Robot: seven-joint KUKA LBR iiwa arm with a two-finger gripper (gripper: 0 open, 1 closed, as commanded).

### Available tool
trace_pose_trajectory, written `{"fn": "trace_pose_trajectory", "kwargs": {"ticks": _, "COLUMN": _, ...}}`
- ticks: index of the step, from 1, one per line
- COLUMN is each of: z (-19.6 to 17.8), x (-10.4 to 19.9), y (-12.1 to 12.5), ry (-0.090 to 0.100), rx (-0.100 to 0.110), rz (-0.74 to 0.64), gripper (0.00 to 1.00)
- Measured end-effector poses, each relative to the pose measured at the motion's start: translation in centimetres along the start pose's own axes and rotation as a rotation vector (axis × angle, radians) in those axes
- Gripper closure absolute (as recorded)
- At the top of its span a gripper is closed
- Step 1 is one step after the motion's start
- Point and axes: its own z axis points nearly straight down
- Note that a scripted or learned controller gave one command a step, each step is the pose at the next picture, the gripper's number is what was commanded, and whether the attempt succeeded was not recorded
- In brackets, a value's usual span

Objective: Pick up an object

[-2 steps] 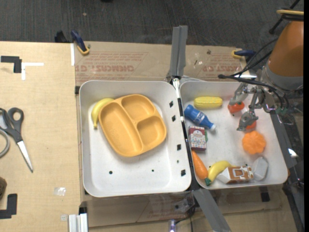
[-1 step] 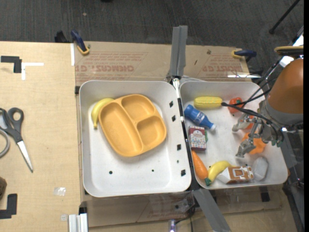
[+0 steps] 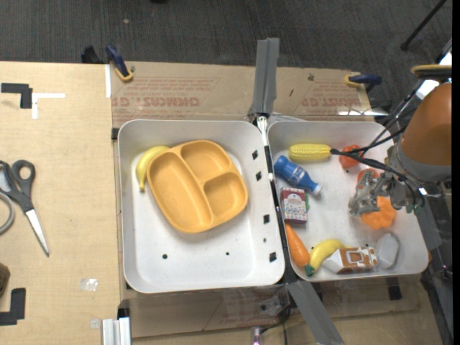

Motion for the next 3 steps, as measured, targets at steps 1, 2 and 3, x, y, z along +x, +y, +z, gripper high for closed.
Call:
{"fn": "trace_pose_trajectory", "kwargs": {"ticks": 1, "z": 0.9, "x": 7.3, "y": 2.9, "ry": 0.002, "rx": -0.001, "rz": 0.062, "gripper": 1.00}}
{"fn": "trace_pose_trajectory", "kwargs": {"ticks": 2, "z": -9.9, "x": 5.6, "y": -2.5, "ry": 0.005, "rx": -0.001, "rz": 0.177, "gripper": 1.00}}
{"fn": "trace_pose_trajectory", "kwargs": {"ticks": 3, "z": 1.1, "x": 6.5, "y": -3.5, "ry": 0.006, "rx": -0.002, "rz": 0.037, "gripper": 1.00}}
